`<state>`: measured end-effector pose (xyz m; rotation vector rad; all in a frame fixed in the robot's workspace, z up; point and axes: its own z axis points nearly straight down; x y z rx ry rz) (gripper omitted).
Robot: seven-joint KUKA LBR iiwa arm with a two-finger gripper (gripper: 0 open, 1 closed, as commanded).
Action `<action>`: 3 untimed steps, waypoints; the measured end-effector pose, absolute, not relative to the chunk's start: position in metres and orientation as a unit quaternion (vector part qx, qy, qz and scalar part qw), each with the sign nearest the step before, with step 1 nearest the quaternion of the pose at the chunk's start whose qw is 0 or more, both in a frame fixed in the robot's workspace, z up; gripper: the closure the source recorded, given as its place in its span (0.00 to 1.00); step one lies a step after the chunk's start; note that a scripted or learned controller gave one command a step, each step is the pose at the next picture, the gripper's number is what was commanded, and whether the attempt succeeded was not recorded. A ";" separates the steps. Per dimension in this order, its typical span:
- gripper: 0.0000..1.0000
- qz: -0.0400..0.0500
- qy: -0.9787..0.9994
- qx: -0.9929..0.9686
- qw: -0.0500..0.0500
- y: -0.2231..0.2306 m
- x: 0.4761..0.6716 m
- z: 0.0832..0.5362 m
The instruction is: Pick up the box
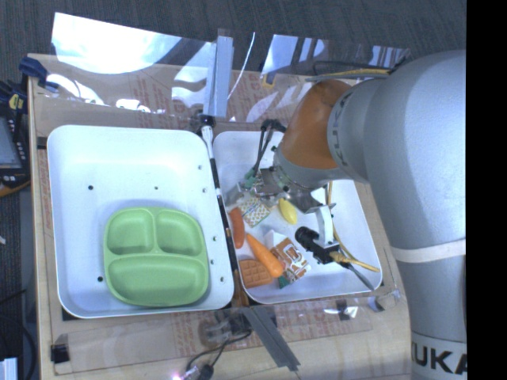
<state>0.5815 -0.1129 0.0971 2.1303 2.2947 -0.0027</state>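
Camera view, nearest first: small printed cardboard box (291, 260) lies at the right white bin's (364, 220) six o'clock, touching the orange carrot (263, 256); probably light, stiff, best pinched across its narrow sides. Farther up, gripper (261, 187) state: cannot tell.

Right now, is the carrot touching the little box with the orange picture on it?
Touching. The camera view shows the carrot lying slantwise in the right bin, its lower end pressed against the small box, with no white floor showing between them.
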 end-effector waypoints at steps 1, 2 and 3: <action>1.00 -0.001 0.736 0.677 0.005 -0.111 0.583 0.107; 0.00 -0.001 0.736 0.677 0.005 -0.110 0.583 0.107; 1.00 -0.002 0.738 0.675 0.006 -0.110 0.583 0.117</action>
